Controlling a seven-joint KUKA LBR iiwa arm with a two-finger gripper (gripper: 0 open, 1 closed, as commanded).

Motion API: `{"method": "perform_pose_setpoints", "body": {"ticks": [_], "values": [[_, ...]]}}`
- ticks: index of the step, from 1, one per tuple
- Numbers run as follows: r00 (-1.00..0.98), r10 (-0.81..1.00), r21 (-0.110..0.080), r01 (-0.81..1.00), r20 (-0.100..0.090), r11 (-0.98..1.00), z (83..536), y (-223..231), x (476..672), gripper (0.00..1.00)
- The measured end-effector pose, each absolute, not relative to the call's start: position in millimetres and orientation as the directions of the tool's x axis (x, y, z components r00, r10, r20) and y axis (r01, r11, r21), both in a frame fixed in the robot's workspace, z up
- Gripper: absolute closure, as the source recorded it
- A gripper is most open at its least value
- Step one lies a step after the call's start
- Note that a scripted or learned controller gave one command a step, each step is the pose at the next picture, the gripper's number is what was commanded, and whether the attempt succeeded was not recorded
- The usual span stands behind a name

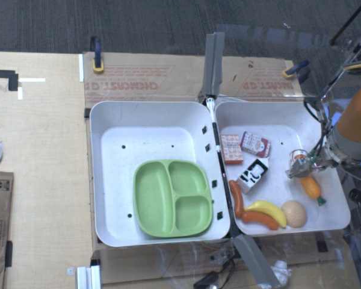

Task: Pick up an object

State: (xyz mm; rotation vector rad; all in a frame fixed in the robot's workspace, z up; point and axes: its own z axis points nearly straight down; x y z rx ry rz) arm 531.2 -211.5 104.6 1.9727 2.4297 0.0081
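Tool [299, 170] hangs low in the right bin [277, 118], just above the carrot [311, 186], beside a small can [298, 157]; finger state impossible to tell.

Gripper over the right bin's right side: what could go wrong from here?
The gripper sits between a small can and a toy carrot, so it may clip one while going for the other. Both lie near the right bin wall, which could block a clean approach.
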Motion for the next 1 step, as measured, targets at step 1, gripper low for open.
{"method": "perform_pose_setpoints", "body": {"ticks": [1], "values": [[-0.118, 0.993, -0.002, 0.993, 0.0, 0.118, 190.4, -110.4, 604.0, 1.0]]}}
